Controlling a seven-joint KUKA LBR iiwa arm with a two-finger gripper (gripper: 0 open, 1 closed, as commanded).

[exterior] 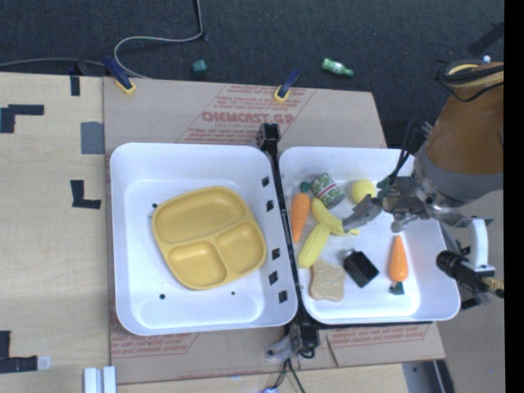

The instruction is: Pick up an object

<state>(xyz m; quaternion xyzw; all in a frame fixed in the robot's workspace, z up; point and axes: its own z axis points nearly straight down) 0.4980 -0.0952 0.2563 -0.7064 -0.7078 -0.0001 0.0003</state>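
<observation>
The right bin (434,301) holds several toy foods. An orange carrot (300,215) lies by its left wall, with a yellow banana (315,242) beside it. Farther back sit a green can (327,188) and a yellow lemon (363,190). Near the front are a black block (360,268), a slice of bread (328,282) and a second carrot (398,260). My gripper (379,218) hangs over the middle of this bin, its fingers (359,215) spread open. One finger is close to the banana's upper end. Nothing sits between the fingers.
The left bin (131,219) contains a yellow divided plate (209,236). A black divider (278,219) runs between the bins. The grey arm with its orange band (471,129) covers the right bin's far right corner. Small clips and a cable lie beyond the cardboard.
</observation>
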